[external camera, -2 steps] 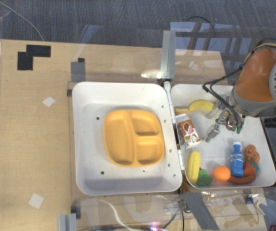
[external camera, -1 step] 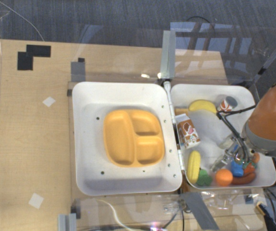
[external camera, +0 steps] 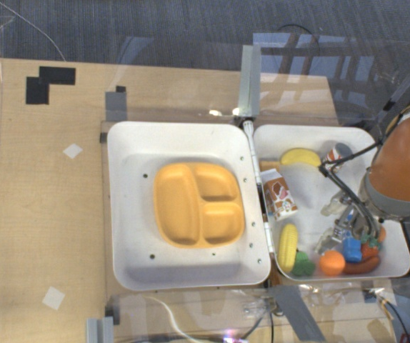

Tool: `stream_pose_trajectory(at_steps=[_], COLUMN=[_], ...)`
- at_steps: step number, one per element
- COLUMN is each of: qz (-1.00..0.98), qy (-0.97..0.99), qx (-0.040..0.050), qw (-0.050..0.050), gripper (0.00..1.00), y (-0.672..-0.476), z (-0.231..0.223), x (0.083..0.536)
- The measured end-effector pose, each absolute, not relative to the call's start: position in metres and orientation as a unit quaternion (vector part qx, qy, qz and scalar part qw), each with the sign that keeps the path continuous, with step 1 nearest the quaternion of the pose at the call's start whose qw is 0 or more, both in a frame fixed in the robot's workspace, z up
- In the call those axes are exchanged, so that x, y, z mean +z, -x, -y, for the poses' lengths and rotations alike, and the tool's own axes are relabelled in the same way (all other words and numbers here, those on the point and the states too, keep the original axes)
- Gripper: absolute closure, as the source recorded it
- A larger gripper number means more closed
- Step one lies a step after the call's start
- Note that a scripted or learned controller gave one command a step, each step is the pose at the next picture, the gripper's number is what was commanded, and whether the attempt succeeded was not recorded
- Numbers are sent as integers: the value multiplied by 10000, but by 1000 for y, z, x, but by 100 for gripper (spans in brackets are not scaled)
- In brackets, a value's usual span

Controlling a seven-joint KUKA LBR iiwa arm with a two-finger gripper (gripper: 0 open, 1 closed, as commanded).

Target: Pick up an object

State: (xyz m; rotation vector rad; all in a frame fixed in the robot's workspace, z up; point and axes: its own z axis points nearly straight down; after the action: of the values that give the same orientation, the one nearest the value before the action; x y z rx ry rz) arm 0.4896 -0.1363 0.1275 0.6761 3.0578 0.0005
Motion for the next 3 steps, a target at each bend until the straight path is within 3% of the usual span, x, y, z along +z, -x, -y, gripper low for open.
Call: stream_pose_trajectory(at_steps=[1, 2, 3], qz=[-9130, -9143, -9144], qy=[-4078, -4048, -4046], qx=[23, 21, 20], qw=[61, 154, 147], gripper=[0, 100, 0], y=[-491, -496, -496], z=[173, 174, 174], x=[90, 104, 103])
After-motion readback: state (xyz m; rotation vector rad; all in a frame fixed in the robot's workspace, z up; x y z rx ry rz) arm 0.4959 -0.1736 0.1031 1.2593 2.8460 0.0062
